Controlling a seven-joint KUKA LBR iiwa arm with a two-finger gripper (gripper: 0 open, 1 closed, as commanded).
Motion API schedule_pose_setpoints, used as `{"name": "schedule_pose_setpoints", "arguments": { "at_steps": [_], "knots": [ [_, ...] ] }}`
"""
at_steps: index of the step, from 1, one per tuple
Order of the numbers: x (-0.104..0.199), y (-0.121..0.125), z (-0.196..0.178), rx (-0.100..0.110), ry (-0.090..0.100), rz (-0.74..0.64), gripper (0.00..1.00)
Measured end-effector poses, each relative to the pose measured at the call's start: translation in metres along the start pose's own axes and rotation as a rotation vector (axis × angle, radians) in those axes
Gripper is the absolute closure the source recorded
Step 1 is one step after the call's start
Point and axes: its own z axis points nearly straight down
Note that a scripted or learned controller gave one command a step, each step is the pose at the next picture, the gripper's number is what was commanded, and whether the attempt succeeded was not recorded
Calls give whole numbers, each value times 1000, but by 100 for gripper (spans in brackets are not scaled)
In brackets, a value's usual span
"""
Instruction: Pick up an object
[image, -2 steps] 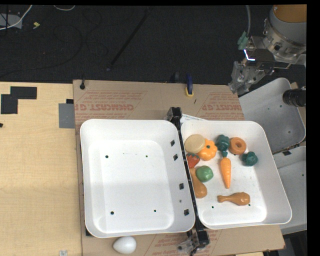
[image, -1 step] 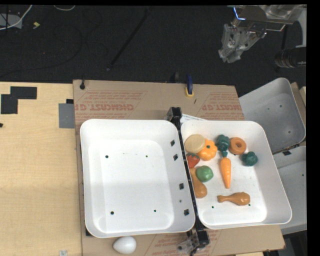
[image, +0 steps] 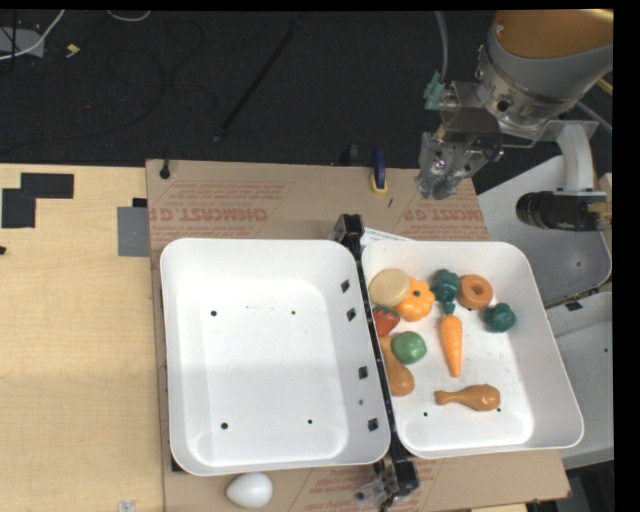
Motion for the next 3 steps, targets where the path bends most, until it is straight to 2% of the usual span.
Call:
{"name": "schedule_pose_setpoints", "arguments": {
  "at_steps": [1, 2, 3],
  "knots": [
    [39, 31, -74, -17, 1, -2, 100],
    [36, 5, 16, 1, -1, 5, 100],
    [93, 47, -75, -19, 2, -4, 100]
  ]
}}
